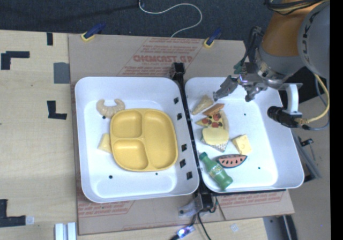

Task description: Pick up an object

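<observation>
The bench (32, 126) carries a cardboard sheet (155, 57) under two white bins set side by side, their inner rims touching along a black-clipped seam. The left bin (88, 91) is mostly taken up by a yellow divided plate (143, 140); free floor shows only along its far edge and near edge. A croissant (110, 106) lies just beyond the plate's far left corner, and a pale wedge (104, 142) sits tucked against the plate's left side.

The right bin (278, 169) has its food crowded toward its left rim, leaving its right half as bare white floor. The arm (292, 24) reaches in from the right, and the gripper (236, 88) hangs over the far part of this bin with its two fingers spread apart, nothing between them. Just left of it lies a sandwich wedge (202, 105), then a pizza slice (213, 118), a cream-coloured round (215, 136), a cheese cube (241, 144), a watermelon slice (231, 160) and, nearest, a green bottle (215, 171) against the left rim.
</observation>
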Controlling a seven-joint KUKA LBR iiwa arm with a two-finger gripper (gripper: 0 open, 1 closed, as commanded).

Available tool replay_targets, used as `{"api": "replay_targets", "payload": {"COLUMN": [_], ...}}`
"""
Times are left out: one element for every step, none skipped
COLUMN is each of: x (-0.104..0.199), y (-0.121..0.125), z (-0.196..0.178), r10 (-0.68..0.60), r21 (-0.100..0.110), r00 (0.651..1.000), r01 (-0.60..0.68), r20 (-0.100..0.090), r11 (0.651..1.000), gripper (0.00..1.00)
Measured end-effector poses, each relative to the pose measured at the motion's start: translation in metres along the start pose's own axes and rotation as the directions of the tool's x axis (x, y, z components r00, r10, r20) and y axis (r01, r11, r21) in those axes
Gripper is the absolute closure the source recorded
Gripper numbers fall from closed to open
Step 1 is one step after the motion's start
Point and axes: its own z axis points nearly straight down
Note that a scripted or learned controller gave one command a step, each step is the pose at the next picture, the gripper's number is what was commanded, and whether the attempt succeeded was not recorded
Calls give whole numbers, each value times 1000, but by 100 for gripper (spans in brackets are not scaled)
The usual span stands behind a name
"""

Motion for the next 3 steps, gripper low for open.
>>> {"api": "replay_targets", "payload": {"x": [-1, 0, 0], "y": [0, 3, 2], "z": [65, 129, 140], "r10": [0, -1, 0], "r21": [6, 5, 0], "r00": [1000, 1000, 1000], "r01": [0, 1, 0], "r20": [1, 1, 2], "r11": [1000, 1000, 1000], "gripper": [0, 0, 0]}}
